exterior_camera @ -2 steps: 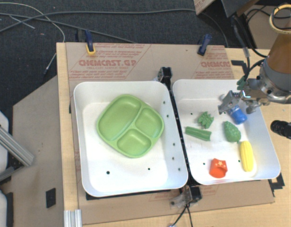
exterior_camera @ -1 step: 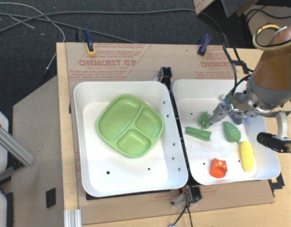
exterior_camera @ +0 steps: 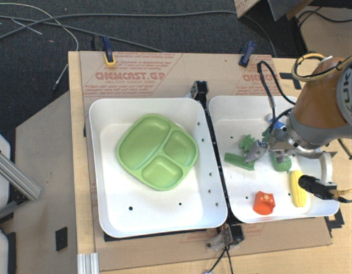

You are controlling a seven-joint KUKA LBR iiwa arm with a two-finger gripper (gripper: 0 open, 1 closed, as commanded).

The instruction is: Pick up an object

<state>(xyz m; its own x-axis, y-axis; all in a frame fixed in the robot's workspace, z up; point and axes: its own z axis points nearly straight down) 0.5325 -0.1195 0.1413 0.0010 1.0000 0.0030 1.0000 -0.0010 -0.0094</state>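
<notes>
Green toy pieces (exterior_camera: 244, 152) scattered in the right bin (exterior_camera: 239, 201), gripper (exterior_camera: 266, 148) low among them, finger state impossible to tell, orange object (exterior_camera: 264, 202) and yellow corn (exterior_camera: 298, 188) near the front edge, green divided plate (exterior_camera: 158, 151) in the left bin (exterior_camera: 116, 207)

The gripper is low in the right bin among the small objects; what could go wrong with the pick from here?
1. The gripper sits where the green toys lie crowded together, so it may catch two pieces or just push them apart.
2. The yellow corn and the orange-red object lie close under the arm, so a sweep could knock them.
3. Loose cables hang near the wrist and could snag.
</notes>
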